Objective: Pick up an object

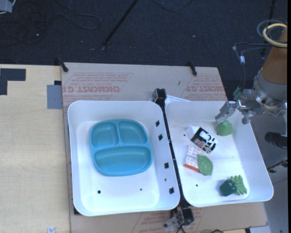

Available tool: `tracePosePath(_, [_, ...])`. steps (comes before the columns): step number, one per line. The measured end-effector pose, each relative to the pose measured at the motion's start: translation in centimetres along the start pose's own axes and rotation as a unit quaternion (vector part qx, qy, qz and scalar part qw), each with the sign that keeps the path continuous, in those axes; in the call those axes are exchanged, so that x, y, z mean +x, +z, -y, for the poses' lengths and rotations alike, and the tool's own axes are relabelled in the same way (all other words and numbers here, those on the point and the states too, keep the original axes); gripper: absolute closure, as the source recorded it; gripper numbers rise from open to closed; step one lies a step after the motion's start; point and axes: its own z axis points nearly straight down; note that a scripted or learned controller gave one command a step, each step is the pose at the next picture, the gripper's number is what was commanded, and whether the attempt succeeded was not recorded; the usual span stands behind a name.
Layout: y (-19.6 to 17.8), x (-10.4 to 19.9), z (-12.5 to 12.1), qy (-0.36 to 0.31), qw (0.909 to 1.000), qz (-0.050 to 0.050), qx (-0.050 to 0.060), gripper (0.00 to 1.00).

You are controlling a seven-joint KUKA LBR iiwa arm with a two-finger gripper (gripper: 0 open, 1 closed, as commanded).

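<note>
Objects for picking lie in the right bin (pixel 260 178), spread from its near edge to its far right corner. Nearest the camera, close to that bin's near right corner, sits a dark green toy (pixel 233 186) with a lighter green, ridged part on its right side. Farther in, near the bin's middle, a green leaf-shaped piece (pixel 204 165) lies touching and partly over a flat white and orange-red packet (pixel 191 156). Just beyond these rests a small black and white box (pixel 204 140), tilted on the bin floor. Farther still, toward the far right part of the bin, a pale green rounded object (pixel 224 128) sits apart from the others.

Directly above that pale green object, at the bin's far right edge, hangs the gripper (pixel 237 114), on the grey arm with its orange band (pixel 275 64) reaching in from the right. Its two metal fingers (pixel 225 111) stand spread apart, open, with nothing seen between them; the left one points down toward the pale green object, though whether it touches cannot be told.

In the left bin (pixel 80 178), a blue divided plate (pixel 120 147) with three compartments lies at the middle. Both bins rest on a cardboard sheet (pixel 106 84) whose far edge carries red printing, and a black clip strip (pixel 166 144) runs between the bins.
</note>
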Motion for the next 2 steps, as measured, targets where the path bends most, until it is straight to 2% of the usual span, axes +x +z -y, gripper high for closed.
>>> tracePosePath(1, [-1.0,0.0,0.0,-0.001,1.0,0.0,0.0,1.0])
tracePosePath(2, [-12.0,3.8,2.5,-0.002,1.0,0.001,-0.005,1.0])
